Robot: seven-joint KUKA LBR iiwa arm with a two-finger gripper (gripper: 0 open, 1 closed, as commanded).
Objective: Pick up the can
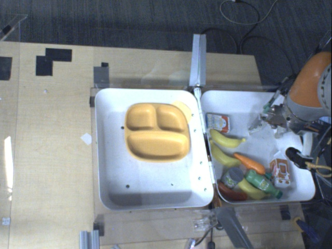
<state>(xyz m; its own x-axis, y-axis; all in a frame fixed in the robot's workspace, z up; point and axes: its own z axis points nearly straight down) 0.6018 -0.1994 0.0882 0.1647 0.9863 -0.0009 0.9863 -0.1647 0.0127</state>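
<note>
The small grey metal can (232, 176) sits in the front of the right white bin (244, 98), wedged among plastic fruit; it is probably light, rigid and slick, best gripped across its round sides. It seems tilted, end up, its long axis unclear, while the two-finger gripper (267, 127) hovers well apart, jaws spread and empty

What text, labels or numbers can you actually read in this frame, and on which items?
None can be read.
Small packet with a red and white label, at the back left of the right bin: print too blurred to read.
Small carton with orange and white print, at the right bin's front right: markings too small to read.
Can, lying among the toy food: no readable label.
Yellow tray in the left bin: no text.
</note>
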